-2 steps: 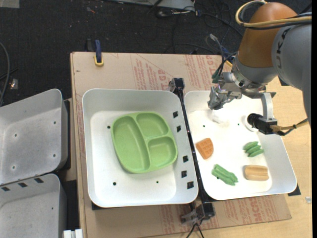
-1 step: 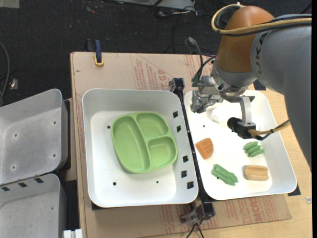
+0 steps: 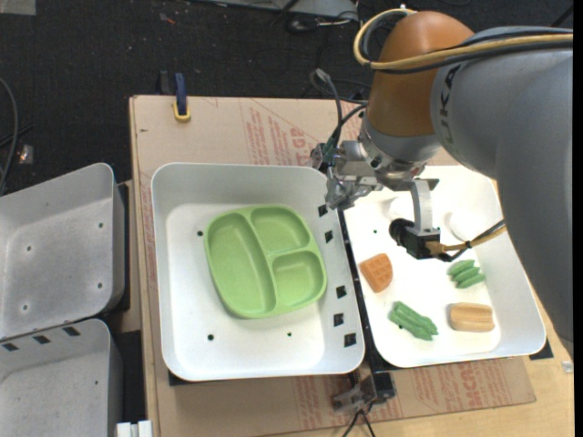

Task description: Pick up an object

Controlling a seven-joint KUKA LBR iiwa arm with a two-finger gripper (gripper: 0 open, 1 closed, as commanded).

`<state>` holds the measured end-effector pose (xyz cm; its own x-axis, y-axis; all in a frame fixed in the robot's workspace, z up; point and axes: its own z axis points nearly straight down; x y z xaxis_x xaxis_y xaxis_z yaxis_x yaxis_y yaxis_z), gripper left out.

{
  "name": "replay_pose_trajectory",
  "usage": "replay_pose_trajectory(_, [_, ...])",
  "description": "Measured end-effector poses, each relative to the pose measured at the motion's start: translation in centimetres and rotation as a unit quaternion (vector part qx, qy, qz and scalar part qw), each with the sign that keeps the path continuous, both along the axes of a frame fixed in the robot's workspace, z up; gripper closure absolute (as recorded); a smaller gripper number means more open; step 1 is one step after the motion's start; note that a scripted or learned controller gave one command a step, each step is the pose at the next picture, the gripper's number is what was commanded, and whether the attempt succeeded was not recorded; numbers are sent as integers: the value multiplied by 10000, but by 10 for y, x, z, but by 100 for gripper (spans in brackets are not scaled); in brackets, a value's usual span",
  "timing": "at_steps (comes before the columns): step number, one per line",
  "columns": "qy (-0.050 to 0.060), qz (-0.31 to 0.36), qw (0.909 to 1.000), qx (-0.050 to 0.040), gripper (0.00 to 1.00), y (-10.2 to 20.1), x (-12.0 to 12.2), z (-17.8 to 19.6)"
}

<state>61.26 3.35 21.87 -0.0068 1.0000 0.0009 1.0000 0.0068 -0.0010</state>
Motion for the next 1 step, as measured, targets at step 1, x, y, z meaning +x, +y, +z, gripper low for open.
replay_pose_trajectory(1, [-2,4,10000,1,100,46,-7,5])
